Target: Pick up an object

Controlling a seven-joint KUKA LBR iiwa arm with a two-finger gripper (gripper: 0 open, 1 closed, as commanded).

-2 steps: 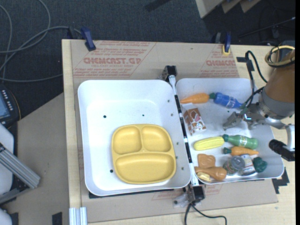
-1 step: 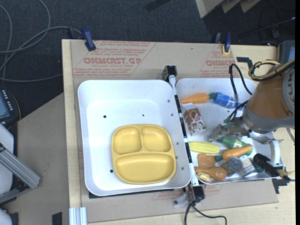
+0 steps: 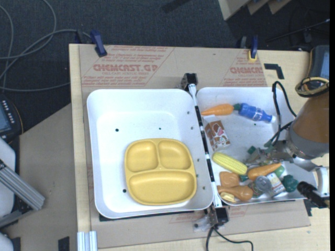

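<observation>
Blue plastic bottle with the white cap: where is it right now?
The blue plastic bottle lies in the right white bin, near its far edge, just right of the orange toy carrot and above the yellow toy corn cob.

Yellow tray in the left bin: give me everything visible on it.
The yellow tray is a rounded-rectangle divided plate, matte and plastic-looking, with three compartments: two smaller ones along its far side and one wide one along its near side. It lies flat and upright on the floor of the left bin, toward the near right part, close to the wall shared with the right bin. Nothing sits in its compartments or touches it.
</observation>
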